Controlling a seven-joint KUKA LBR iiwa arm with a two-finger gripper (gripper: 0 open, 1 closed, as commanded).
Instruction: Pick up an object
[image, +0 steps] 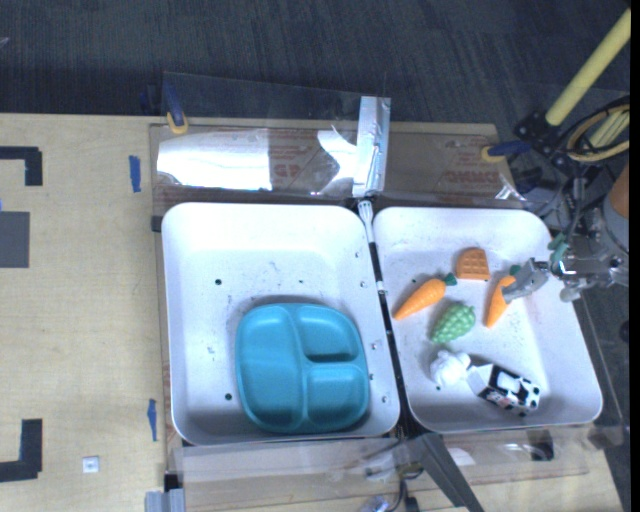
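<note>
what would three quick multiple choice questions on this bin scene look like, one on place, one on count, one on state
1. Where is the blue divided tray?
A. in the left bin
B. in the right bin
C. on the wooden bench

2. How many toy carrots lie in the right bin?
A. one
B. two
C. four

3. How does the blue divided tray sit?
A. flat, compartments up
B. flipped over
C. standing on edge

Answers: 1 A, it rests on the left bin floor. 2 B, one carrot near the divider and another by the gripper. 3 A, its three compartments face the camera.
</note>
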